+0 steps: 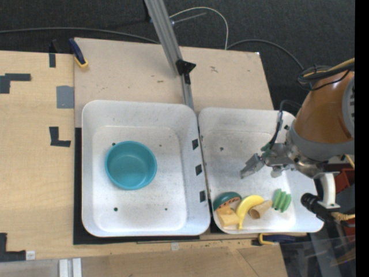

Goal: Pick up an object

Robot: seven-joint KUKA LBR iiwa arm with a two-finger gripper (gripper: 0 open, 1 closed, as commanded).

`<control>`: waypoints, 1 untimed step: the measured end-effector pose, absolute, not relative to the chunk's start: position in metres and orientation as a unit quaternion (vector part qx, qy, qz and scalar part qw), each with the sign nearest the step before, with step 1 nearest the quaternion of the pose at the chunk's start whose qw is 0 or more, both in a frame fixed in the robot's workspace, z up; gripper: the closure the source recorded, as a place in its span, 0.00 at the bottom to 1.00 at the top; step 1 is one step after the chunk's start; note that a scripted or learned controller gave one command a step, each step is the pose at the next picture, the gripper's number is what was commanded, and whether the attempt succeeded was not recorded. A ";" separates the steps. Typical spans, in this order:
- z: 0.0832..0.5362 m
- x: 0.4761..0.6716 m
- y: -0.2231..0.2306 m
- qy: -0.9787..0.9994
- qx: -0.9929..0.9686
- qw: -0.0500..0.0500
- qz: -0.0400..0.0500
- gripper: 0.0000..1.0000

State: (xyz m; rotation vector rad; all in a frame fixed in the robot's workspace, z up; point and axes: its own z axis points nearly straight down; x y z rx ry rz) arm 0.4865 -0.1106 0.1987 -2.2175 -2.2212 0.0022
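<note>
Two white bins sit side by side on the bench. The left bin holds a teal bowl, upright, roughly mid-bin, slightly left of center. The right bin has a cluster of small objects along its near edge: a yellow banana, a tan block touching its left end, a round green and red piece just behind the block, a small cone-like tan piece just right of the banana, and a green ridged object further right, slightly apart. The arm comes in from the right over the right bin. The gripper points left, above bare bin floor in the middle of the right bin, just beyond the object cluster, touching none of them. Fingers look spread apart, nothing between them. A grey metal pole slants down from the far side to the gap between the bins.
</note>
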 end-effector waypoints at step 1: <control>0.199 0.486 -0.111 -0.708 -0.707 0.001 0.001 0.00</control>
